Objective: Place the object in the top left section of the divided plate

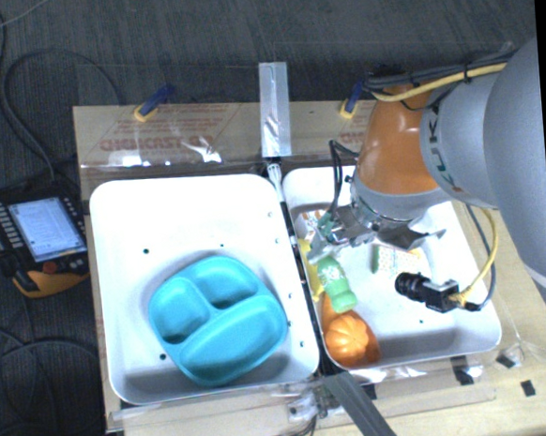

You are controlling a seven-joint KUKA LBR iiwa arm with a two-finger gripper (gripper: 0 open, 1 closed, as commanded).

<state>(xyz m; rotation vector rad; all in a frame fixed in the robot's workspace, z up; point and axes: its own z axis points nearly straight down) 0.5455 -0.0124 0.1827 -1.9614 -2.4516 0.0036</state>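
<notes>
We look down on a counter bearing two white bins. In the left bin a blue divided plate lies toward the near edge, its three sections bare. Over the right bin the grey-and-orange KUKA arm lowers its jaws at the bin's left wall, above a green bottle and an orange pumpkin-like toy; whether the jaws are parted or grip anything, we cannot tell. A teach pendant rests off the counter's left edge.
</notes>
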